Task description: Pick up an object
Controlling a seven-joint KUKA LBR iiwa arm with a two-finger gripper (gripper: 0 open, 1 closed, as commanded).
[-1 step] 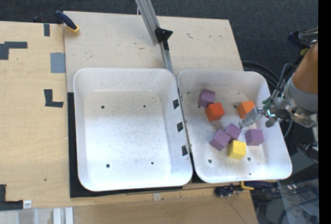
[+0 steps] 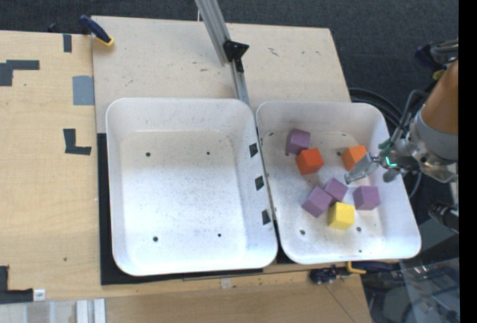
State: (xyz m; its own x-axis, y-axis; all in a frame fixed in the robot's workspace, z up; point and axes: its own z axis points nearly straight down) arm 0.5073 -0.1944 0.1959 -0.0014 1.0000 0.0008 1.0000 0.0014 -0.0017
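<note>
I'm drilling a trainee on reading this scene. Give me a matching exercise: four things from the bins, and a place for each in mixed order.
Things:
1. yellow cube
2. claw
3. left bin
4. orange cube by the top purple cube

Places:
A. beside the right bin, on its left
B. nearest the right bin's front rim
C. right bin's right side
D. middle of the right bin

Pairs: 1-B, 2-C, 3-A, 4-D
</note>
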